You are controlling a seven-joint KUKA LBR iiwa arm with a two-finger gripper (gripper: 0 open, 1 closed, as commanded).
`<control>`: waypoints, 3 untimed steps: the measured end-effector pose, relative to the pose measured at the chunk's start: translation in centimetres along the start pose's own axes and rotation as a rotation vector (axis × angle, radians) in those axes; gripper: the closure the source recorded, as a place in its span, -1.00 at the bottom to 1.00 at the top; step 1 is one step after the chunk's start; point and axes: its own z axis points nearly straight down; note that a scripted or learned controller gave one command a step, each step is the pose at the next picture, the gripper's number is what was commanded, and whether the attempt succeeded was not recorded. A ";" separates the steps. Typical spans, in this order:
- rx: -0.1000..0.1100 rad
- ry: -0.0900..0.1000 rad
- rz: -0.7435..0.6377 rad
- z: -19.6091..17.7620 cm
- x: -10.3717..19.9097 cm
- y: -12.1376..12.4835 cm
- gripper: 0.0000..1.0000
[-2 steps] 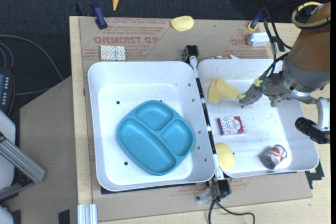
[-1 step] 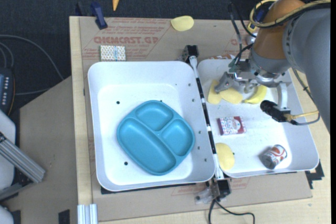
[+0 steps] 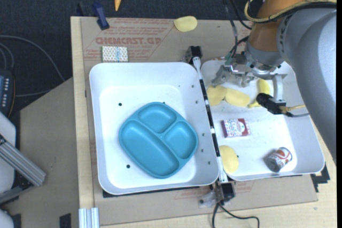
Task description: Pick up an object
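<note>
Clutter in the right bin (image 3: 315, 155) — yellow pieces (image 3: 230, 96), red packet (image 3: 235, 127), crushed can (image 3: 278, 159). Jaws (image 3: 235, 73) hang over the yellow pieces; their state cannot be told. Blue divided plate (image 3: 158, 139) fills the left bin (image 3: 101, 88) — cardboard-covered worktop (image 3: 139, 34), dark carpet.

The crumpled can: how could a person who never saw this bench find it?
Look in the right bin, at its corner nearest the camera. The crumpled can lies there, apart from the red packet. It alone is silvery metal with red marks.
</note>
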 end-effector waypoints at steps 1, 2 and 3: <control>0.003 0.001 0.002 0.1 -3.3 -3.1 -1.00; 0.002 0.001 0.002 0.0 -0.5 -6.5 -1.00; 0.003 0.000 0.001 -0.3 -2.8 -0.9 -1.00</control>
